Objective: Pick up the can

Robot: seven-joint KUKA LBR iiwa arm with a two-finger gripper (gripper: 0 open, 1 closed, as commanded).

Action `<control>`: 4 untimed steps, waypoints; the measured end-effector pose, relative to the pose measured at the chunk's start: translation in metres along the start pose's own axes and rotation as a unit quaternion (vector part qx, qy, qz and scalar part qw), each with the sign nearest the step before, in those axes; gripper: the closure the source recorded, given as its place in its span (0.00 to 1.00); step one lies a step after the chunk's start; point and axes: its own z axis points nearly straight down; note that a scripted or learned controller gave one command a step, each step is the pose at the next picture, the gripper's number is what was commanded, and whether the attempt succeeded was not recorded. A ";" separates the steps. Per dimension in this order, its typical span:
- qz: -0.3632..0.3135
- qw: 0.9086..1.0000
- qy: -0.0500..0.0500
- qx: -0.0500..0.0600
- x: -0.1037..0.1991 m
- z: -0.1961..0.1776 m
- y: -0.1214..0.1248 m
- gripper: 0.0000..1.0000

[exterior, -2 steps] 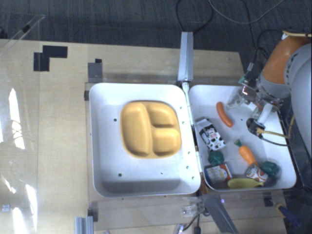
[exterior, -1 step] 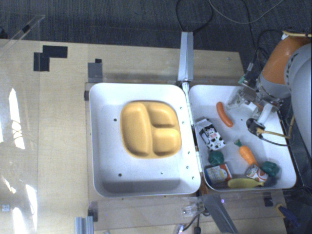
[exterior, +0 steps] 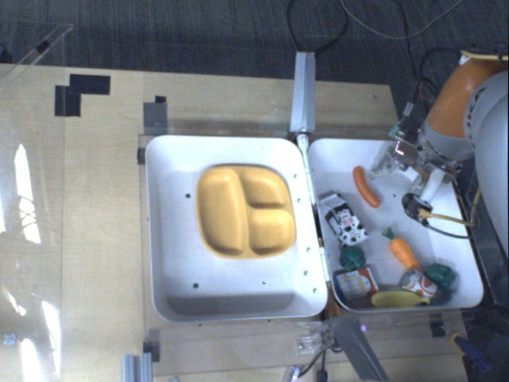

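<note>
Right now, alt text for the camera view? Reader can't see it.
Seen from above, the grey arm's claw hangs over the far end of the right bin, near a sausage; a can, carrot, banana and small carton lie nearer the camera. The left bin holds a yellow divided tray.

Yellow divided tray [exterior: 245, 211] in left bin [exterior: 171, 237], right bin [exterior: 334, 153] with sausage [exterior: 366, 186], carrot [exterior: 403, 252], can [exterior: 355, 282], banana [exterior: 400, 298]

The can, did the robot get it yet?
Not yet. The can lies at the near end of the right bin, beside the carrot and banana. The hand is over the bin's far end, holding nothing I can see. Reaching, gripping and lifting are left.
</note>
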 end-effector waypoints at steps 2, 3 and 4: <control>-0.006 1.000 -0.004 -0.007 0.001 -0.024 0.003 1.00; -0.010 1.000 0.001 -0.006 0.008 -0.026 0.002 0.00; 0.041 0.999 -0.001 0.001 -0.026 -0.002 -0.084 0.00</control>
